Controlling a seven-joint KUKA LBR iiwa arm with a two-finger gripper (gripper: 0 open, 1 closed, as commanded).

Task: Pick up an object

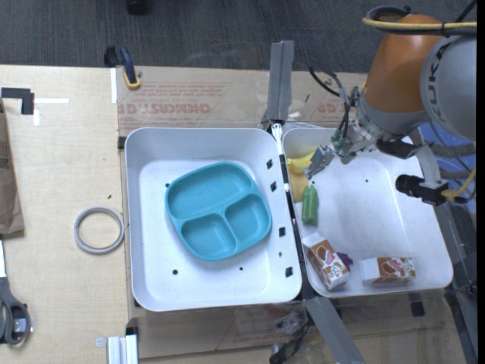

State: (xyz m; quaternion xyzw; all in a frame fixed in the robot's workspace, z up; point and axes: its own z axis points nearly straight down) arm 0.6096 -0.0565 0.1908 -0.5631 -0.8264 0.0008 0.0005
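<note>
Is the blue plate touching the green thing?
Apart. The camera view shows the blue plate in the left bin and the green thing in the right bin.

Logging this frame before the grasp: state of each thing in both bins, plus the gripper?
gripper: low over the right bin's far left corner, nothing seen between its fingers
blue divided plate: flat in the left bin
yellow item: against the wall, below the gripper
green item: lying lengthwise
two small cartons: lying at the near edge

The arm (424, 59) was grey with a bulky orange band, black lettering on its side, and thin cables (413, 24) looping over it.
</note>
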